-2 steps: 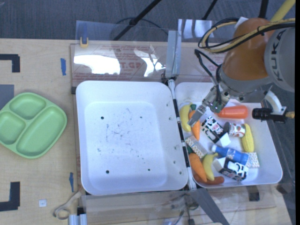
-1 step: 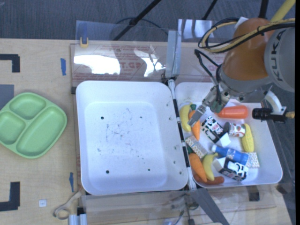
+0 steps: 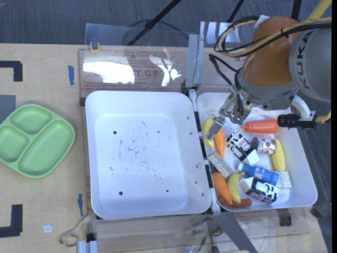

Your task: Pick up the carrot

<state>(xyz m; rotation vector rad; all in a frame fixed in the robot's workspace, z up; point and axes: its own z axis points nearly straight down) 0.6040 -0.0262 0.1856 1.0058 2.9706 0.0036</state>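
Green divided plate [image 3: 36,139] rests on the surface at far left, well clear. Left bin [image 3: 142,152] offers open room. In the crowded right bin [image 3: 303,181], the carrot [image 3: 219,143] lies against the dividing edge, beside a banana [image 3: 209,125]. The hand [image 3: 217,126] hovers just above the carrot, fingers apart, gripping nothing. Clearance at that wall looks tight.

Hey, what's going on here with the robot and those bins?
A grey KUKA arm with an orange band reaches in from the right over the right-hand white bin, which is packed with toy food and small packages. Its two-finger gripper is down at the bin's upper left, right by a small orange carrot and a yellow banana. Whether it has hold of anything can't be told. The left-hand white bin sits beside it, and a green divided plate lies at far left.
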